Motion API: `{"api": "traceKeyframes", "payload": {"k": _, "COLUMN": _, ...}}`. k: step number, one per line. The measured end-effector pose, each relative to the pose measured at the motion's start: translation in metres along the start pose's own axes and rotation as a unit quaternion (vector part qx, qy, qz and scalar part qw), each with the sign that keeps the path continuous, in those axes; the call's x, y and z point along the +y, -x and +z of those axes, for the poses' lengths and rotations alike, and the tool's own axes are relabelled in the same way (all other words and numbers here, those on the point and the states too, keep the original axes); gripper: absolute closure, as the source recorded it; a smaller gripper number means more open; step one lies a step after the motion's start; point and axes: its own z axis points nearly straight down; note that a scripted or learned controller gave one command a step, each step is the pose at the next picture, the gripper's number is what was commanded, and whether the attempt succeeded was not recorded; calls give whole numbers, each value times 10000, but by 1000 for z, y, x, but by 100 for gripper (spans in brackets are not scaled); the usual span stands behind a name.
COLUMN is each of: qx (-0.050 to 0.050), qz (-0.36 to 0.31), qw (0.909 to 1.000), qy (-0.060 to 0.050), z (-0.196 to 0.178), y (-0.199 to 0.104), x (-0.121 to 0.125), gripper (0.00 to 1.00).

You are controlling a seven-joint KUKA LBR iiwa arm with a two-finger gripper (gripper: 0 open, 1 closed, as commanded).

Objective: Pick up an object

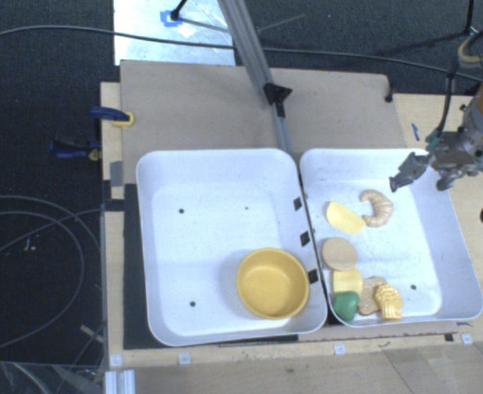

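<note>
My gripper [426,178] hangs over the far right corner of the right bin [455,245], open, with nothing between its fingers. Just below and left of it lies a tan curved pastry piece [378,207], apart from the fingers. A pale yellow wedge [344,217] sits beside the pastry. Nearer the front are a tan disc [339,254], a yellow block [347,281], a green piece [346,304], a brown cookie-like piece [370,291] and a yellow corn-like piece [388,302]. A yellow bowl [273,282] stands in the left bin [184,187].
A grey metal pole [254,48] slants down from the top to the seam between the bins. Blue clamps [108,115] grip the bench's left edge. Cables [28,245] lie on the dark floor at left.
</note>
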Motion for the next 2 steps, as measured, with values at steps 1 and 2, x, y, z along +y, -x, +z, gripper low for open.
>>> {"api": "traceKeyframes", "payload": {"k": 1, "qx": 0, "qz": 15, "qw": 10000, "qy": -14, "z": 43, "y": -2, "x": 6, "gripper": 0}}
{"api": "traceKeyframes", "payload": {"k": 2, "qx": 1, "qz": 19, "qw": 10000, "qy": -12, "z": 99, "y": -5, "x": 15, "gripper": 0}}
